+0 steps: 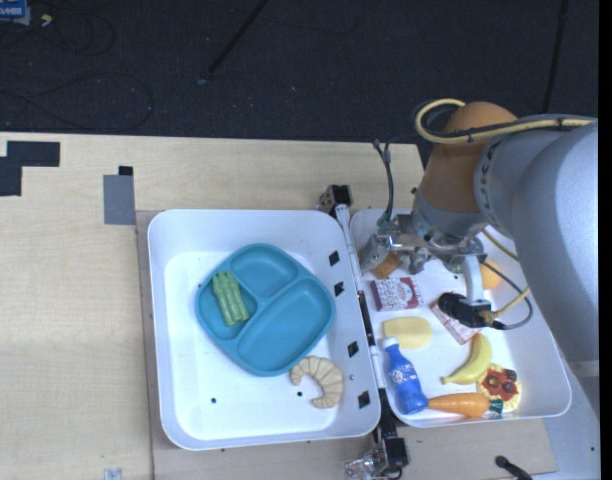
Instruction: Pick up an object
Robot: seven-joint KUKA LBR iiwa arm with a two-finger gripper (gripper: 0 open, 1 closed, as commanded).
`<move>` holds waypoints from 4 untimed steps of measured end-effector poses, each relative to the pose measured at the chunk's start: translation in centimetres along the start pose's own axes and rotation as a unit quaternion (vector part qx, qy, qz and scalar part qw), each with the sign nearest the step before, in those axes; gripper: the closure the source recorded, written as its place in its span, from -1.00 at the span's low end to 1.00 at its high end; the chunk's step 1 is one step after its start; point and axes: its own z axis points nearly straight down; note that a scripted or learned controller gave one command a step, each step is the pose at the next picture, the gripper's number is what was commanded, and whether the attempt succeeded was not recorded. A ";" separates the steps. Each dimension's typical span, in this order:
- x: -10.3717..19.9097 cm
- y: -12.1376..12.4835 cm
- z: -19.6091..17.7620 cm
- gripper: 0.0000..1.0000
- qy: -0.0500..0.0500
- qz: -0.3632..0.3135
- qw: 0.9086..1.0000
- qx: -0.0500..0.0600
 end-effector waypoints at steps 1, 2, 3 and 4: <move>0.0 0.0 0.0 -1.00 0.000 0.000 1.000 0.000; 0.0 0.0 0.0 -1.00 0.000 0.000 1.000 0.000; -0.1 0.0 0.0 -1.00 0.000 0.000 1.000 0.000; 0.0 0.0 0.0 -1.00 0.000 0.000 1.000 0.000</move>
